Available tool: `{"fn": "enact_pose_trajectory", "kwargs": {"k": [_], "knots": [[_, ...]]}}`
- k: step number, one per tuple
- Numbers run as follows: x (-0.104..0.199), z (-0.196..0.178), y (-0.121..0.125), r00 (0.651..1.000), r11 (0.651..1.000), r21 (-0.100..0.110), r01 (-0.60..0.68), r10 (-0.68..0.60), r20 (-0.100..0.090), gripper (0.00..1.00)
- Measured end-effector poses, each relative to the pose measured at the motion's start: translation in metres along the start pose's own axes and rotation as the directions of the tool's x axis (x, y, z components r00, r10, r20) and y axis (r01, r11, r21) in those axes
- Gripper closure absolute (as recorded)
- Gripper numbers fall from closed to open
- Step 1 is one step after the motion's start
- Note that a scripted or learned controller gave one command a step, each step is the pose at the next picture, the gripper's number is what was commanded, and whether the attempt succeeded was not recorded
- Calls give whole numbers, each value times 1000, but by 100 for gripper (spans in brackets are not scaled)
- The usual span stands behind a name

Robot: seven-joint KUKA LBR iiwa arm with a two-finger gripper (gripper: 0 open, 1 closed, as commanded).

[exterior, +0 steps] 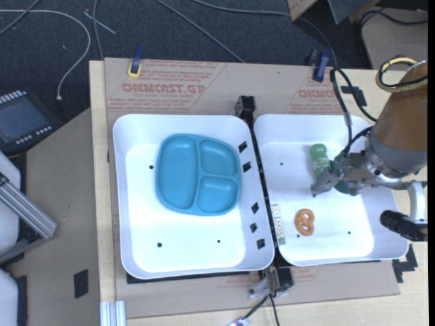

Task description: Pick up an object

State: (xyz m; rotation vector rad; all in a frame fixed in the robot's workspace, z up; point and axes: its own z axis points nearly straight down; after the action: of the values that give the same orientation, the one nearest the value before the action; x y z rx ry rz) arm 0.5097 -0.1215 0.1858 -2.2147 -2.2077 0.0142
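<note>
Bins sit side by side on a cardboard-covered bench (204,77). The left bin (136,236) holds a blue divided plate (198,174) with three sections, lying flat near the middle. The right bin (353,246) holds two small things: a green bottle (318,157) toward the far side and an orange pretzel-shaped toy (305,221) nearer the front edge, well apart from each other. The arm (402,124) reaches in from the right over the right bin, and its gripper (329,181) hangs just beside the near end of the green bottle, above the pretzel toy. Whether the gripper is released or clenched cannot be told from this angle, and nothing shows held in it. Black cables (343,97) trail from the arm across the bin's far corner.
</note>
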Motion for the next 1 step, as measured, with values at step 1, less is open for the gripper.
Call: {"fn": "enact_pose_trajectory", "kwargs": {"k": [1], "knots": [[0, -7, 3, 1000, 1000, -15, 3, -3, 2, 0]]}}
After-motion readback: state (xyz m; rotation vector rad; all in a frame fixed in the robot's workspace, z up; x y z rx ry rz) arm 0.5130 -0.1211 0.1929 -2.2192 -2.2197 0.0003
